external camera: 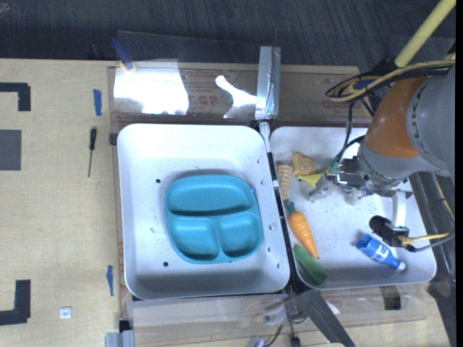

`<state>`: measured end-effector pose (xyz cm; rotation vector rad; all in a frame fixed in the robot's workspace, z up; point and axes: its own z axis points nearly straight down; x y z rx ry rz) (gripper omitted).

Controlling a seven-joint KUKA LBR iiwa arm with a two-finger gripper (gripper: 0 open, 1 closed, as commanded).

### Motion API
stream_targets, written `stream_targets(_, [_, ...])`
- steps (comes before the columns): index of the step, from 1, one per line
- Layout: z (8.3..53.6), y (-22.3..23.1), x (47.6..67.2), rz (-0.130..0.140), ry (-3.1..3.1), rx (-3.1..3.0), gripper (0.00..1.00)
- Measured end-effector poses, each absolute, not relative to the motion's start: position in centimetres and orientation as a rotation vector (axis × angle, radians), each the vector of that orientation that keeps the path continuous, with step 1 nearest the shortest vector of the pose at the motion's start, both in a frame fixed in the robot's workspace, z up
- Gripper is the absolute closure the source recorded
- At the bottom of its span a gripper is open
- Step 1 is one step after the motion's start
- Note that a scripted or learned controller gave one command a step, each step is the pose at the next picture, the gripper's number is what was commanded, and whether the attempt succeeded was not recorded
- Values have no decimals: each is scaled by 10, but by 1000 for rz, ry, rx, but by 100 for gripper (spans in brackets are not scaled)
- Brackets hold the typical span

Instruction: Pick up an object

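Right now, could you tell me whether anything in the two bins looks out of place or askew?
Nothing looks spilled or damaged. The blue divided tray lies flat in the left bin. In the right bin, the carrot and blue tube lie loosely scattered, which seems ordinary here.

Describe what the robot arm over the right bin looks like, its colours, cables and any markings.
The arm is a thick, rounded grey body with a broad orange band above the wrist. Below that sits a grey metal wrist section leading to the gripper. Black and yellow cables loop beside it. No lettering or markings can be made out.
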<state>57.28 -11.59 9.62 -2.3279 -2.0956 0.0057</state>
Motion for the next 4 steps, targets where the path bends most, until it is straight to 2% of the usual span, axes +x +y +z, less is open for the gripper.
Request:
stream_targets(1, [201, -139, 569, -9, -2083, -2363, 0])
stream_targets(2, [88, -124, 604, -6, -2277, -2174, 0])
stream_targets(3, [90, -121, 649, 1, -2439, -1981, 0])
stream_targets(4, [85, -135, 666, 7, -2069, -2355, 0])
